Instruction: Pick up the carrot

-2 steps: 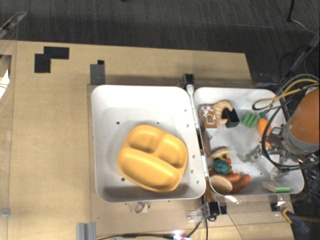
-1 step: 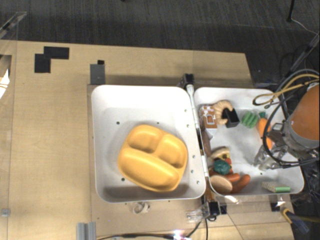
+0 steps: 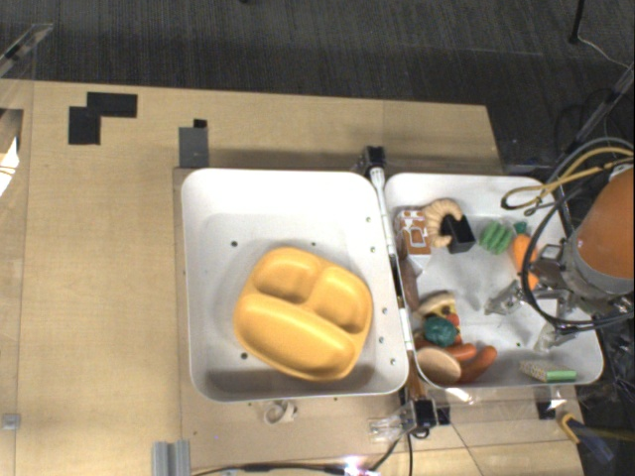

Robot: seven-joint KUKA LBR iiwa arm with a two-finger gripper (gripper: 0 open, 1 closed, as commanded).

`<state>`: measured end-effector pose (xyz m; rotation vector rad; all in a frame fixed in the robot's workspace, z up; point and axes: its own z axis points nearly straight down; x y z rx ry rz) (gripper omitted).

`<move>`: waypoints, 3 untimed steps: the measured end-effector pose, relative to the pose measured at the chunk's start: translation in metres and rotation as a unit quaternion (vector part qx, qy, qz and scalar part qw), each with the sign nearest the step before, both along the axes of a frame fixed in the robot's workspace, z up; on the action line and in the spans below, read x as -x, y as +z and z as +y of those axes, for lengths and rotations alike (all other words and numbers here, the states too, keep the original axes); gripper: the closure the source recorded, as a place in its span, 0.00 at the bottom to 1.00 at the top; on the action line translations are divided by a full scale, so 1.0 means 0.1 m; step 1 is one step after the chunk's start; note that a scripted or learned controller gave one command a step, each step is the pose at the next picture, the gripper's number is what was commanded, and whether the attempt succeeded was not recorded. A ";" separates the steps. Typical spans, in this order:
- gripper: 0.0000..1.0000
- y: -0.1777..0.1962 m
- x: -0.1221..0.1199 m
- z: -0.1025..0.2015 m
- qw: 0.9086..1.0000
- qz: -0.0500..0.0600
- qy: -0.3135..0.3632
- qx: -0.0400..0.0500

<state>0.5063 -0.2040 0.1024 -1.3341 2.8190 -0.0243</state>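
The carrot point(image 3: 520, 247), orange with a green leafy top point(image 3: 493, 236), lies in the upper right part of the right bin point(image 3: 476, 191). Its orange end runs down toward the arm's wrist. The grey arm with its orange band point(image 3: 607, 228) reaches in from the right, just beside the carrot. My gripper point(image 3: 526, 320) hangs below and slightly right of the carrot, over the bin floor. Its two metal fingers point(image 3: 501, 302) are spread apart, open, and I see nothing between them.
The left bin point(image 3: 213, 201) holds a large yellow bread-shaped toy point(image 3: 303, 310). The right bin also holds a brown box and black piece point(image 3: 437, 229), toy vegetables and a sausage point(image 3: 451, 347) at the lower left, and a green-handled item point(image 3: 551, 373). Cables loop at the right point(image 3: 556, 181).
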 end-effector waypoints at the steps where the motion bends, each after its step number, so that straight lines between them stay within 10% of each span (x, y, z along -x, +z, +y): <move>1: 0.00 -0.14 -0.54 -0.01 0.982 0.006 -0.187 -0.005; 2: 0.00 -0.13 -0.07 -0.02 0.994 0.005 -0.107 -0.003; 3: 1.00 0.01 -0.12 0.00 0.995 -0.002 -0.104 -0.003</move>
